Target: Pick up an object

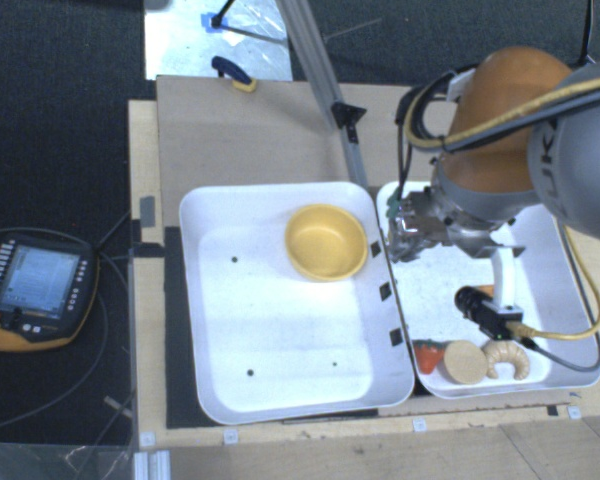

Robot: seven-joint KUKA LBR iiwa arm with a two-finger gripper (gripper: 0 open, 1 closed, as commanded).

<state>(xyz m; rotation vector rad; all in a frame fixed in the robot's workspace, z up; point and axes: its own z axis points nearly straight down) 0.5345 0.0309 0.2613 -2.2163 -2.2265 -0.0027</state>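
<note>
Camera view: croissant (507, 359) lengthwise left-right.

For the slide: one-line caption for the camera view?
KUKA arm reaches over right bin holding small objects; yellow bowl sits in left bin.

Arm: grey KUKA arm (570, 158) reaching in from the right of the camera view, angled down toward the left
Band: rounded orange band (505, 108) above the wrist, crossed by yellow and black cables
Gripper: metal two-finger gripper (405, 230) pointing downward, low over the bench
Fingers: too small and cluttered to read
</note>
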